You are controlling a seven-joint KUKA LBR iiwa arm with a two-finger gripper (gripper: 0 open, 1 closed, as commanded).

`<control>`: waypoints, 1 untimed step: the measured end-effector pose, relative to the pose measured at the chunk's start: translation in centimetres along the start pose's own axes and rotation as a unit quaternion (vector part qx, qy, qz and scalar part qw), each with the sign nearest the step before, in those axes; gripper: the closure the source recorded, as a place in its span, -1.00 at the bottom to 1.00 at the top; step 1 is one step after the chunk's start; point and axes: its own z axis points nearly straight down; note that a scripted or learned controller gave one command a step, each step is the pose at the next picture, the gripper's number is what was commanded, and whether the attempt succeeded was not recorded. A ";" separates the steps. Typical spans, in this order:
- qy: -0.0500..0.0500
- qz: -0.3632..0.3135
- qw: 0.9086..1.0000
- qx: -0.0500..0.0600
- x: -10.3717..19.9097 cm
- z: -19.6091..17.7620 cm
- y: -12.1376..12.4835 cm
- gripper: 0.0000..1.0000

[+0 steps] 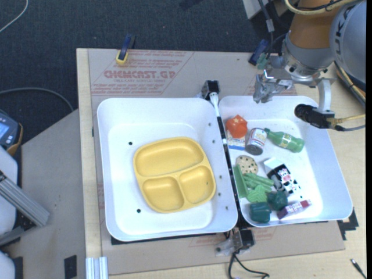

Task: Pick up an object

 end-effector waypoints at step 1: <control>0.000 0.002 1.000 0.003 0.0 1.1 -1.4 1.00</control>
